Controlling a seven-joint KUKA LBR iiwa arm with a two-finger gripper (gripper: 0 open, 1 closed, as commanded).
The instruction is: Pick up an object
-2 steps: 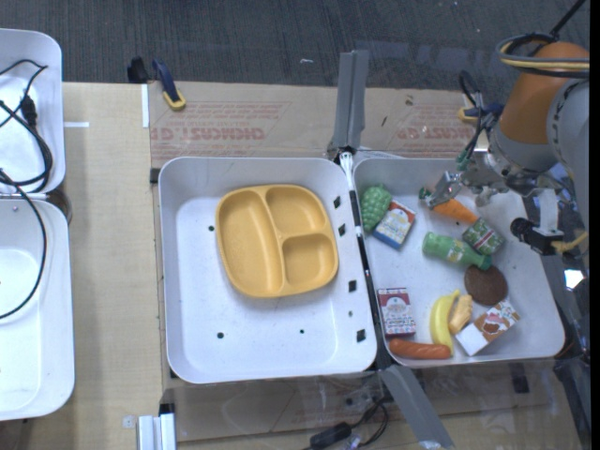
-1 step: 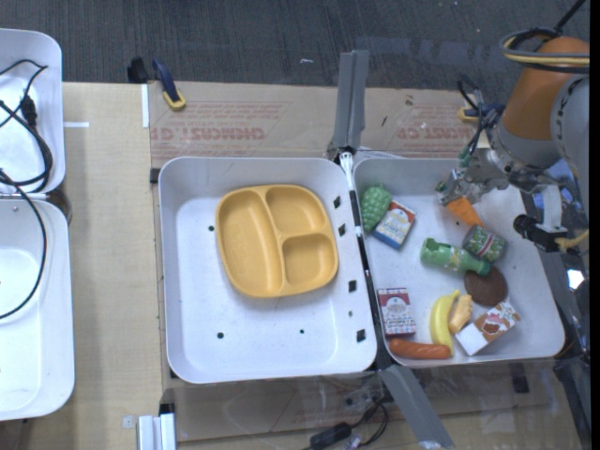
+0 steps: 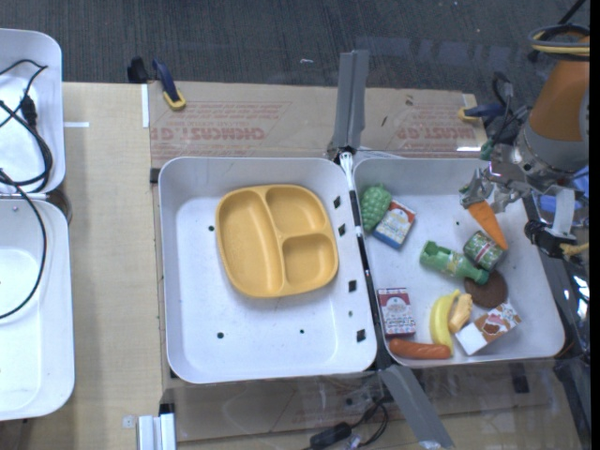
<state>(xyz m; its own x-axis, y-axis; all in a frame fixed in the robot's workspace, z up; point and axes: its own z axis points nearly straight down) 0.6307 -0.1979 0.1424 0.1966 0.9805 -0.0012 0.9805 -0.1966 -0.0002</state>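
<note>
The right bin [image 3: 553,331] holds several toy foods. An orange carrot [image 3: 488,224] lies near its far right side, and my gripper [image 3: 491,191] hovers just above the carrot's upper end, close to the bin's back right corner. I see nothing lifted off the bin floor. Just below the carrot are a small green-labelled can [image 3: 483,249], a green bottle [image 3: 452,262] lying on its side and a brown round cookie [image 3: 487,290].
A yellow divided plate [image 3: 277,240] rests in the left bin [image 3: 187,345]. The right bin also holds a green bumpy fruit [image 3: 376,204], a small carton [image 3: 396,225], a red box [image 3: 397,310], a banana [image 3: 441,319], a red sausage [image 3: 420,350] and a white-orange packet [image 3: 487,328].
</note>
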